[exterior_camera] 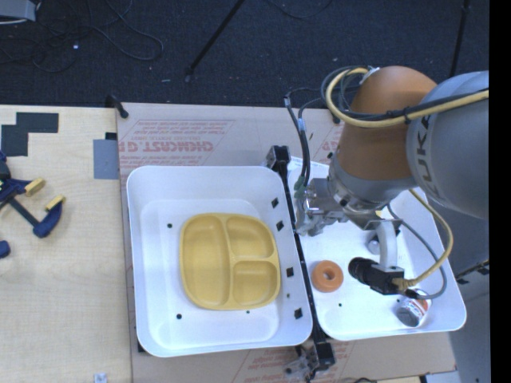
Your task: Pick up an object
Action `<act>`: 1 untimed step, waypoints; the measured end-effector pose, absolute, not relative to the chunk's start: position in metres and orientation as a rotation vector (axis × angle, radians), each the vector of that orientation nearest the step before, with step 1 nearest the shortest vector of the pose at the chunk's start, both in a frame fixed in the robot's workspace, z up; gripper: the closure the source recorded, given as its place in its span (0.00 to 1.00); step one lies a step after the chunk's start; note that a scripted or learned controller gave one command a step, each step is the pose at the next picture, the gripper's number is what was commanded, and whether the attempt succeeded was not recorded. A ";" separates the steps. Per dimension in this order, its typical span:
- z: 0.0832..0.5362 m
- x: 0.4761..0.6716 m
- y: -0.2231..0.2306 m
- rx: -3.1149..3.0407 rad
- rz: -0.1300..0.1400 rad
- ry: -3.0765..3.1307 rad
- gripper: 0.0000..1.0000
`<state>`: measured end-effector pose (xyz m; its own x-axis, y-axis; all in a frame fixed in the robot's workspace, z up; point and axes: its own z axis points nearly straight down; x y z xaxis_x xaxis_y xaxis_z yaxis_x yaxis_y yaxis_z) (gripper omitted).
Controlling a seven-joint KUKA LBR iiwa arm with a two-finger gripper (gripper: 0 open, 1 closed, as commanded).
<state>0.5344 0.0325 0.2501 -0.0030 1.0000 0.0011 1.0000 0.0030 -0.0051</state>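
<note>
An orange ring [326,276] lies in the right bin [363,325], near its left wall. A small silver can with a red and white label [412,309] lies in that bin's front right corner. My gripper [316,216] hangs over the back left part of the right bin, just behind the ring and close to the wall between the two bins. The bulky orange and grey wrist covers most of it. A yellow divided plate [230,260] lies flat in the middle of the left bin [152,214].
The two bins' walls meet in a ridge with black clips [289,246] right beside the gripper. Blue clamps [40,214] lie on the wooden bench at the far left, well away from the bins.
</note>
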 end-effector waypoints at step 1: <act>0.252 0.525 0.084 -2.214 0.004 -2.223 1.00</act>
